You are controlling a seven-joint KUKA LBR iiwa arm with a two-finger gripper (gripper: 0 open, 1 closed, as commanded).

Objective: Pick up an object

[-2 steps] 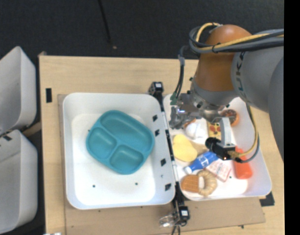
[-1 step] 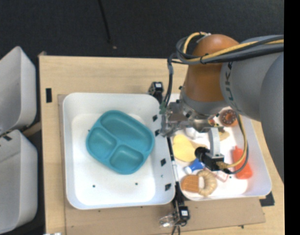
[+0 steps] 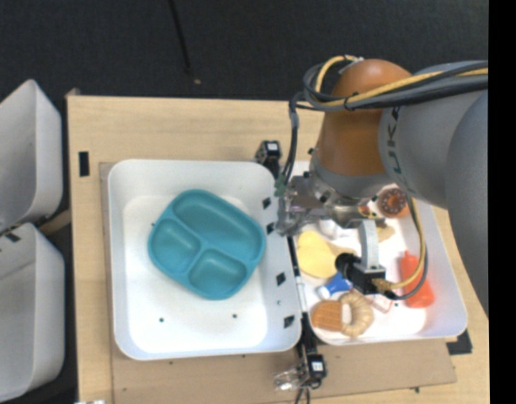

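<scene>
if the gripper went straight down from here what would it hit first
Likely the yellow object in the right bin, or bare floor just beside it; the gripper hides the exact spot.

The grey KUKA arm (image 3: 447, 150) reaches in from the right edge of the frame, its broad link covering the upper and middle right. It ends in a rounded orange band (image 3: 359, 120) right of centre, seen almost from above, so the wrist points steeply downward. A bundle of dark and yellow cables (image 3: 392, 87) runs along the top of the link and loops over the band. Below the band, the metal two-finger gripper (image 3: 301, 207) sits low, just right of the frame's centre, angled toward the lower left
</scene>
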